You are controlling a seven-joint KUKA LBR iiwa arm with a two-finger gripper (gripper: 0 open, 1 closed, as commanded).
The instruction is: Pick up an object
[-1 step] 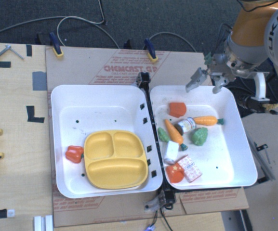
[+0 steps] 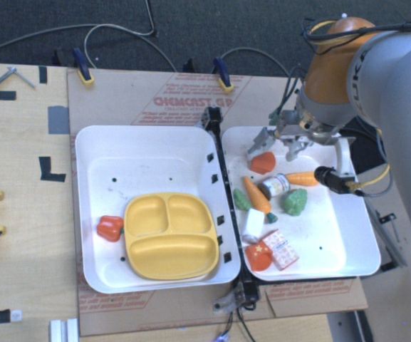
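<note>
End effector (image 2: 280, 141), fingers seemingly apart, hangs near the right bin's (image 2: 347, 251) far edge, above the tomato (image 2: 263, 163).

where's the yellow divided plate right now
In the camera view the yellow plate lies in the left bin, toward its near right corner, with a small red pepper just beyond its left edge.

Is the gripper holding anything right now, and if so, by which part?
Nothing is held. The gripper hangs with its jaws spread above the right bin, just over the red tomato-like piece, with nothing between them.
</note>
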